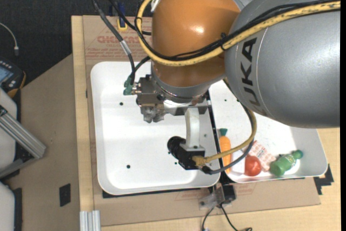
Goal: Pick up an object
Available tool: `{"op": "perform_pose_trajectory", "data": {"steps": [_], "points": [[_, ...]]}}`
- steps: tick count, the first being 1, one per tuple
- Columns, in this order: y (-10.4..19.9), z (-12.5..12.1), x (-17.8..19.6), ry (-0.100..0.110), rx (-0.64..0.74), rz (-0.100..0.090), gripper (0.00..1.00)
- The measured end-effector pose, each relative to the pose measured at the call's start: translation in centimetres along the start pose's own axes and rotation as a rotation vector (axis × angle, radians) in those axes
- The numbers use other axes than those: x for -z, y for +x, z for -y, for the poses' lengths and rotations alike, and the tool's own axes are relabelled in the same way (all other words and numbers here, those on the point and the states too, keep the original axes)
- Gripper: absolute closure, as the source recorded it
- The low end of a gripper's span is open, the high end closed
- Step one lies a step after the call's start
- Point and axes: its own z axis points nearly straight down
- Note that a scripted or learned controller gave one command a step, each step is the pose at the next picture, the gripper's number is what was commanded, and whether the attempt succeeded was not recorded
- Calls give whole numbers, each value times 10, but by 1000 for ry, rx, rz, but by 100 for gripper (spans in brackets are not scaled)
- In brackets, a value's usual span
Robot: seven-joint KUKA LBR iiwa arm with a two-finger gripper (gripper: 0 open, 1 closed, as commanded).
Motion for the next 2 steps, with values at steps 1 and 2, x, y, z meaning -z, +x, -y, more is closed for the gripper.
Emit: {"op": "perform_pose_trajectory", "data": {"steps": [1, 2], "points": [[-18, -1, -141, 0, -5, 0, 100], [-16, -4, -133, -15, -3, -7, 0]]}}
